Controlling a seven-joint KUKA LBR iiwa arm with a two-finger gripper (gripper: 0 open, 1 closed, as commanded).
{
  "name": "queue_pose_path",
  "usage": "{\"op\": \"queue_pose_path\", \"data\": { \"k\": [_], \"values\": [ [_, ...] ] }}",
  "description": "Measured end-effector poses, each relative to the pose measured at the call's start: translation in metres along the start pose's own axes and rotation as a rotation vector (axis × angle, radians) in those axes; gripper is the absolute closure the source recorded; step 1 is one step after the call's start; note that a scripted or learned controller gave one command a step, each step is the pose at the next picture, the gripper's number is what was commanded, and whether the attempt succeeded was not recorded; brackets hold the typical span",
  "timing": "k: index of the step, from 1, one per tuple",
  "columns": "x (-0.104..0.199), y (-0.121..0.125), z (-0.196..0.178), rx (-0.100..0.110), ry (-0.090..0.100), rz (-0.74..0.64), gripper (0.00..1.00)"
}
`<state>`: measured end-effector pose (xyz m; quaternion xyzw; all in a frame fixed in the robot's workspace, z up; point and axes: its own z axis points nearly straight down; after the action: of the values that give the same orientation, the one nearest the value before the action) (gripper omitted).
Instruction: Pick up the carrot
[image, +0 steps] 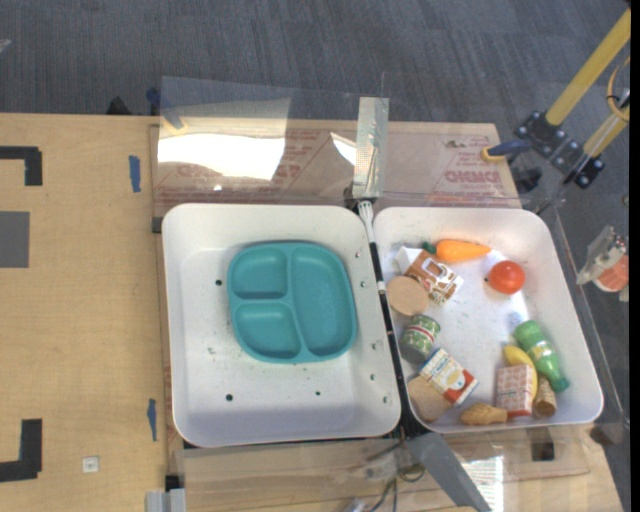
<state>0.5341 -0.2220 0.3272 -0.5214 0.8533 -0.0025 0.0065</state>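
Carrot (462, 250): small, light, hard, smooth toy in the right bin (570, 270).
Grab: across its fat middle.

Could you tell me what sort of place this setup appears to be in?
Probably a robotics lab bench for pick-and-place trials: two white bins, the left bin holding a teal divided plate, the right bin holding toy food such as the carrot and a tomato.

Carrot (462, 250) open above; carton (432, 277) crowds its near side
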Motion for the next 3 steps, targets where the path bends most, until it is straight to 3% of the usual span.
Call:
{"op": "queue_pose_path", "data": {
  "k": [1, 2, 3],
  "values": [
    [0.002, 0.004, -0.164, 0.003, 0.005, -0.11, 1.0],
    [0.025, 0.05, 0.135, -0.017, 0.0, -0.566, 1.0],
    [0.012, 0.052, -0.015, -0.001, 0.006, -0.577, 1.0]
  ]
}}
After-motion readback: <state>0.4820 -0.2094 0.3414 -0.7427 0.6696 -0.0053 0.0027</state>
